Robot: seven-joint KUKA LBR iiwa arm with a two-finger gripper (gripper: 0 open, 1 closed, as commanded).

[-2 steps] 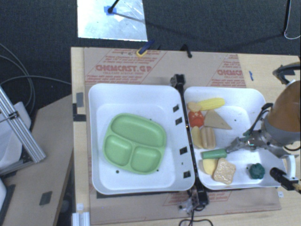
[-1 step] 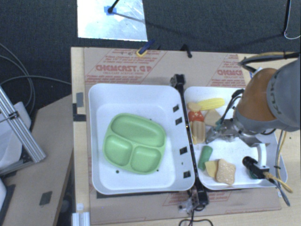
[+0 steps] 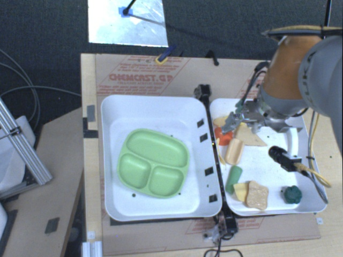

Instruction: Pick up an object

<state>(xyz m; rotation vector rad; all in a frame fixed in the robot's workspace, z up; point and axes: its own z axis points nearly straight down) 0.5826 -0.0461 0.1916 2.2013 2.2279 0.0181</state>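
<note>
Nearest me, along the front of the right bin (image 3: 278, 212), a slice of toast (image 3: 258, 196) lies touching a yellow wedge (image 3: 240, 190) on its left. A dark green lump (image 3: 292, 194) sits apart toward the bin's right corner. Just behind the wedge, a green cylinder (image 3: 233, 178) lies close to the wall between the bins.

Farther back, a pale block (image 3: 233, 151) lies at a slant. Behind it a red piece (image 3: 225, 137) is tucked against that same wall, with a tan wedge (image 3: 253, 138) just to its right. A small yellow piece (image 3: 218, 122) lies beyond the red one, near the far left corner.

The gripper (image 3: 233, 122) hangs over this far cluster, right above the red and yellow pieces. It may be touching one, but from here I cannot tell whether it is spread or closed, or whether anything is in it. The grey arm (image 3: 316, 74) comes in from the right and covers the bin's far right corner.

In the left bin (image 3: 155, 214), a green plate (image 3: 153, 163) with three sections lies flat, a little toward the front. Both bins rest on a printed cardboard sheet (image 3: 139, 76). Beyond it, a shiny square (image 3: 126, 15) lies on dark carpet.
</note>
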